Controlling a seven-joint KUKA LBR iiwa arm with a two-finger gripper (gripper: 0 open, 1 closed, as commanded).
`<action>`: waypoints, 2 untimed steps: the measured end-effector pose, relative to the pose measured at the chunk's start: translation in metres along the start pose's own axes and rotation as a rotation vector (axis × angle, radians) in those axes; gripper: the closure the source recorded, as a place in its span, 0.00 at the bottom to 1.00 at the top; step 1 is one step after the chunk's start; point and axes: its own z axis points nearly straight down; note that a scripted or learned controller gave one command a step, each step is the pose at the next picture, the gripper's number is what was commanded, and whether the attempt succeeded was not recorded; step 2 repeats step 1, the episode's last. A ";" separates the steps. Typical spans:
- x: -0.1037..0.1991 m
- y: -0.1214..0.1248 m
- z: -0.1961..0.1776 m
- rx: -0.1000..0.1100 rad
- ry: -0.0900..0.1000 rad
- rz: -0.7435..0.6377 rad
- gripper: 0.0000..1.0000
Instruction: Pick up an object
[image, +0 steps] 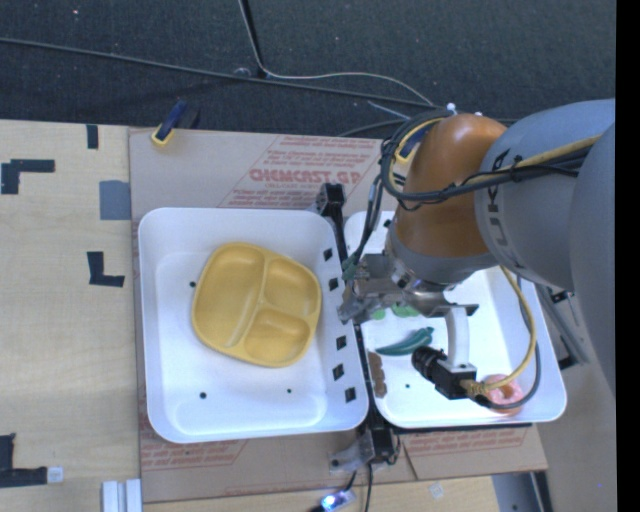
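Gripper: the gripper (372, 300) is seen low over the right bin (535, 400), at its left wall, under the orange band (450, 180) of the arm; whether it is spread or pressed together cannot be told, and nothing is seen held in it.
Nearest thing: a green piece (405, 343) is found in the right bin, just below and slightly right of the gripper, near but apart from it.
Long axis: the green piece is laid slantwise, its upper end to the right.
Look: it is slim, curved and dark green, partly hidden by the arm's black fitting (445, 375).
Other choice: a yellow divided plate (257, 302) is laid flat in the left bin (165, 330), well apart across the walls.
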 end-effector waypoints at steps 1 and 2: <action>0.052 -0.005 -0.004 -0.001 0.000 0.000 1.00; 0.052 -0.005 -0.004 -0.001 0.000 0.000 1.00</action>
